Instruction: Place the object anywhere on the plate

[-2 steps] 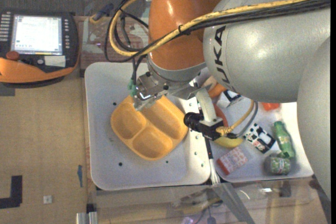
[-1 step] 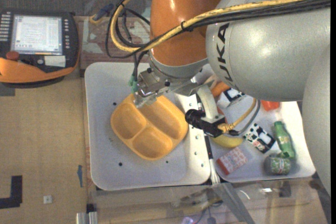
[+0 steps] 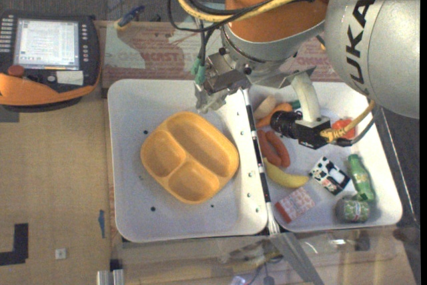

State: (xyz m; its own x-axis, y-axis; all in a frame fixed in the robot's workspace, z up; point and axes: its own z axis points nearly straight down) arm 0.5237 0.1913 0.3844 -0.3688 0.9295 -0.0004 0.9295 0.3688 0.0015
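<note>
A: How is the arm (image 3: 313,3) posed?

B: It is seen reaching in from three o'clock, its orange band at twelve o'clock of the frame and its grey shell at one to two o'clock. The gripper (image 3: 208,98) is hung low over the far edge of the left bin (image 3: 127,163), just at twelve o'clock of the plate (image 3: 189,156).

A: What can be said of its grasp?

B: That cannot be told. Nothing is seen gripped in it.

A: Where is the plate placed?

B: The yellow three-compartment plate is laid tilted in the middle of the left bin, and nothing is seen lying on it.

A: And the objects?

B: They are gathered in the right bin (image 3: 390,203). A red sausage-shaped toy (image 3: 275,149) is laid near the divider, with a banana (image 3: 283,176) at its six o'clock. A red and white packet (image 3: 295,203) is found at six o'clock of the banana. A black-and-white printed block (image 3: 329,174) lies at three o'clock of the banana; a green bottle (image 3: 360,177) and a green round thing (image 3: 352,209) are set toward four o'clock. A black camera unit (image 3: 300,127) with yellow cable (image 3: 280,0) is carried over the bin's far part, partly hiding the items beneath.

A: What surrounds the bins?

B: A brown bench (image 3: 53,197) bears them. A teach pendant (image 3: 48,58) with a lit screen is rested at ten o'clock, and grey floor is seen beyond.
</note>
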